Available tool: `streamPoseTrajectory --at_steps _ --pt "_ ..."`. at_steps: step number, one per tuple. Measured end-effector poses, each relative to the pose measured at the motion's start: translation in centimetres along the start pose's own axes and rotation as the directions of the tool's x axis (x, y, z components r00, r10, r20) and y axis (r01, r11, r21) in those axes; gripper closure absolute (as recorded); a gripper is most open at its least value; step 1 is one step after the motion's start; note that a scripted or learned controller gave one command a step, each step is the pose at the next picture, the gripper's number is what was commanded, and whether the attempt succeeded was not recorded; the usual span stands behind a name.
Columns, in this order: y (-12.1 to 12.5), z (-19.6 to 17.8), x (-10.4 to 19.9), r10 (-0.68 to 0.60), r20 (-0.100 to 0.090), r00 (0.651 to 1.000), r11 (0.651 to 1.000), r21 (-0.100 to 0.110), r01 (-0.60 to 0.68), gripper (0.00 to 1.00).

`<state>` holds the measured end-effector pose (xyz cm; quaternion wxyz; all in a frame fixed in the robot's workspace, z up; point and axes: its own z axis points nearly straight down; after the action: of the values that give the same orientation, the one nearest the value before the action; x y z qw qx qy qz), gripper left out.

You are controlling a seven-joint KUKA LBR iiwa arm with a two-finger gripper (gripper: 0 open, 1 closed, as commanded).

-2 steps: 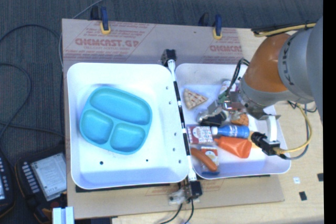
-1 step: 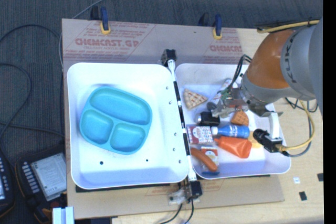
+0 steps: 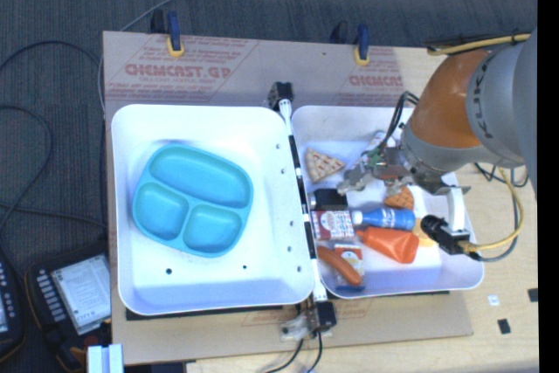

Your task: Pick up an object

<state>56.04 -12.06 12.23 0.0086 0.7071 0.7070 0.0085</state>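
Gripper (image 3: 371, 169) hung low in the right bin (image 3: 454, 279), beside a waffle slice (image 3: 325, 163). I could not tell its state.

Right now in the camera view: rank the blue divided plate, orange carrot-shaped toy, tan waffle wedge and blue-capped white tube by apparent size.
1. Blue divided plate, by far the largest.
2. Orange carrot-shaped toy and blue-capped white tube: look about alike, so unranked.
3. Tan waffle wedge, smallest.

Right bin (image 3: 389, 286) partly hidden beneath the arm (image 3: 463, 113); end effector (image 3: 374, 170) fingertips too small to resolve.
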Motion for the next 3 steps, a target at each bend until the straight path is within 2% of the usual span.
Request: streamPoseTrajectory --at_steps 1,2,3 --pt "-3.6 1.4 0.8 0.001 0.001 1.0 1.0 0.004 -0.001 0.0" --pt "-3.5 0.3 0.9 0.0 -0.002 1.0 1.0 0.002 0.0 1.0" --pt "-3.5 0.3 0.9 -0.001 -0.002 1.0 1.0 0.002 0.001 0.0"
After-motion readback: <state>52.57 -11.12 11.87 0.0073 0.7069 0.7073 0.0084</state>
